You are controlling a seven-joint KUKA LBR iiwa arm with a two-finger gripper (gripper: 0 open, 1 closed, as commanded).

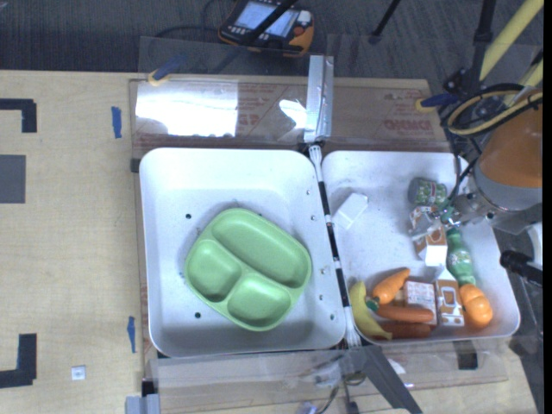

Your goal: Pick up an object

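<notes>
A: Starting at the gripper [466, 203]: we see dark hardware at the right bin's far right edge, below the grey arm with its orange band [516, 158]. We cannot tell how it stands; the tip is too dark and small against the clutter.

B: Agreed. Anything between it and the items?

A: We cannot tell that either. Nearest to it we note a small crumpled green-and-grey packet [425, 191], and just below that a small white-and-orange carton [433, 250] beside a green plastic bottle [460, 262].

B: Further out?

A: Along the near wall of the right shallow white bin [379, 172] we log a cluster: an orange carrot-shaped toy [390, 285], a yellow banana toy [366, 315], a reddish sausage-shaped toy [409, 314], a small printed box with orange and white panels [434, 299], and a round orange toy fruit [476, 307]. They touch or overlap.

B: And the pale piece?

A: A small white block [348, 209] lies alone near the divider.

B: Left side?

A: The left shallow white bin [172, 197] holds a light green three-compartment plastic tray [248, 268], lying flat.
</notes>
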